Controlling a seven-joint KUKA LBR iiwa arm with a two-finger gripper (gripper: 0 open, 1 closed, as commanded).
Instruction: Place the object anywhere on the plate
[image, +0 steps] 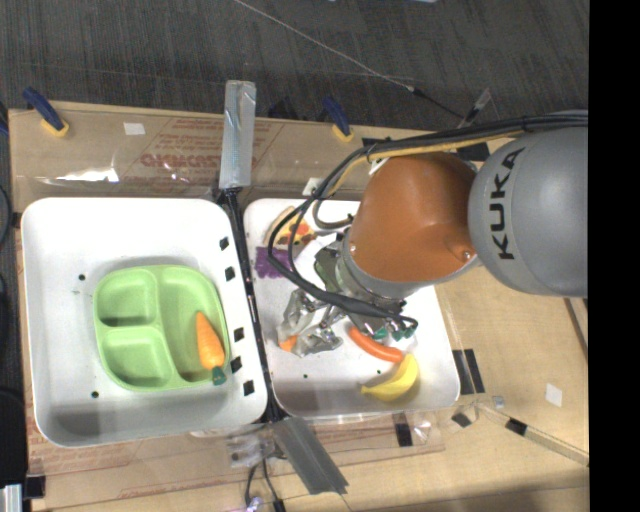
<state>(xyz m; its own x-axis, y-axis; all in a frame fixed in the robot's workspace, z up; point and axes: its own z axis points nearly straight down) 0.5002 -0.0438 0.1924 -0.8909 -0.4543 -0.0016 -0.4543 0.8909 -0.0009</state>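
While I watch from the overhead camera, the nearest things to me sit at the front of the right bin (300, 398): a yellow banana (396, 381) against the front edge, and just behind it a red chili pepper (375, 347). The gripper (312, 325) hangs low over that bin's middle, its metal fingers pointing left; I cannot tell whether they are parted or closed, and I see nothing clearly between them. A small orange piece (288, 343) lies just beside the fingertips. In the left bin (60, 250), the green divided plate (140, 330) holds a carrot (208, 342), which lies in the plate's right compartment with its green end toward me. Farther back in the right bin, a purple item (268, 262) and an orange-yellow item (290, 230) sit partly under cables, beside the arm's orange band (415, 215).
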